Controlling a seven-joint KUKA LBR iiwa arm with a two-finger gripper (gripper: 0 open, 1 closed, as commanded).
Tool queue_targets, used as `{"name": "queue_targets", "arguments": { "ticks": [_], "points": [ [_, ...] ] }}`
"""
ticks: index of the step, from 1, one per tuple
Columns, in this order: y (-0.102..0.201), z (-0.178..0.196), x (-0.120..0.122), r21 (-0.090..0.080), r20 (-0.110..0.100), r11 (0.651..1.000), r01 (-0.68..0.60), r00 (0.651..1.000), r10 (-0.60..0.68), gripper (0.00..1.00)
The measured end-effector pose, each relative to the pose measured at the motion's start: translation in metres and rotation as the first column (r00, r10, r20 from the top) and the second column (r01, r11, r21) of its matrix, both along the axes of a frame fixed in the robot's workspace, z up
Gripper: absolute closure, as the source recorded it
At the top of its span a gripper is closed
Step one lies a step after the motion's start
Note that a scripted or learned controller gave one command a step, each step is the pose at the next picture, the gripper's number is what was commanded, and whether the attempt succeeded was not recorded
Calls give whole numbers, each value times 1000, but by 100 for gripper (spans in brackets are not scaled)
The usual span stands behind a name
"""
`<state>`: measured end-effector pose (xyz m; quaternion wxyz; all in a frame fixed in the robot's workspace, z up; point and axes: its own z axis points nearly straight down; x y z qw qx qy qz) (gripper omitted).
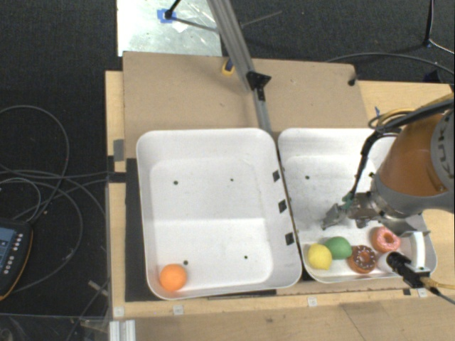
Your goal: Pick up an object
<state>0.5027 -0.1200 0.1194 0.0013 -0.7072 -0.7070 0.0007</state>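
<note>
Five small things lie in the two bins. Four cluster along the near edge of the right bin (306, 155): a yellow lemon (320, 256), a green ball (338, 247) touching it, a chocolate doughnut (362, 259) and a pink doughnut (386, 240). One orange ball (172, 278) sits alone in the near-left corner of the left bin (206, 148). The gripper (334, 217) hangs over the right bin just above the green ball and lemon, holding nothing; I cannot tell how it is set. The grey tripod leg (238, 45) slants above.
</note>
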Motion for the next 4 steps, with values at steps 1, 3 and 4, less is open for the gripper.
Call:
{"name": "queue_targets", "arguments": {
  "ticks": [1,3,4],
  "points": [
    [0,13,2,-1,6,1000,0,1000,0,100],
    [3,105,10,-2,9,1000,-6,1000,6,100],
    [60,110,4,2,5,1000,-12,1000,12,100]
  ]
}}
